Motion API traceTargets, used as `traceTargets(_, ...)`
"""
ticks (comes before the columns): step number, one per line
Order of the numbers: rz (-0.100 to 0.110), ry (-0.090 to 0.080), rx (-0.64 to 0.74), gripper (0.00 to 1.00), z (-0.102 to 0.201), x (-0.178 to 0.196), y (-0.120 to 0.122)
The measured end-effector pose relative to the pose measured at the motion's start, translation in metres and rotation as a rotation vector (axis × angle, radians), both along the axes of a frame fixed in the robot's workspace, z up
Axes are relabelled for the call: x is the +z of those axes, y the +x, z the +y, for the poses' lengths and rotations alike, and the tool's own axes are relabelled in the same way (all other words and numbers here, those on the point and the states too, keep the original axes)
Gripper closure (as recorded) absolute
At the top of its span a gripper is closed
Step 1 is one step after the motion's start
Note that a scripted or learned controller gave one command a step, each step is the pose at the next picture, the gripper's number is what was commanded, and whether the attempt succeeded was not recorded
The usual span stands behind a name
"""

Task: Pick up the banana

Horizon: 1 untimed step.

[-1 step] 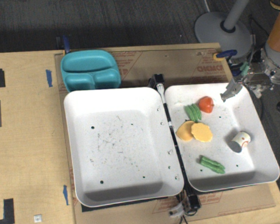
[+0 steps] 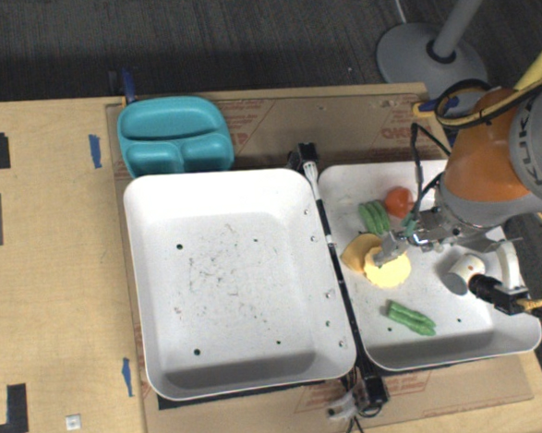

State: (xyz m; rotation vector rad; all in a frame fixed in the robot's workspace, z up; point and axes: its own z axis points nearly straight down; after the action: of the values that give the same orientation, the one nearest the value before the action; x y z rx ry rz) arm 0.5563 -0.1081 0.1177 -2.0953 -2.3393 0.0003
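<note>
Gripper (image 2: 391, 246): low in the right bin (image 2: 502, 338), reaching in from the right on the grey arm (image 2: 491, 182) with its orange band; whether it is apart, together or clamped on anything cannot be told at this size. Banana (image 2: 359, 252): yellow, curved piece lying near the bin's left wall, touching or just under the gripper tip; grasp not confirmed. Pale yellow round item (image 2: 389, 271): just near of the banana, touching it or nearly so. Green pod-shaped item (image 2: 375, 218): just far of the gripper. Small red-orange item (image 2: 398, 200): beside it, toward the right. Second green pod (image 2: 410, 318): toward the near edge, well apart from the gripper. Left bin (image 2: 227, 270): white, scuffed. Teal tray (image 2: 175, 134): beyond the left bin. Step judged: descent or closing at the banana. Next move calls for a firm close on the banana alone, clear of the round item, then a straight lift.
</note>
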Motion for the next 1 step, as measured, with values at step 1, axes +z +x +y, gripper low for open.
traceTargets(1, -0.003, -0.001, 0.547, 0.00, 0.0025, -0.0318, -0.0404)
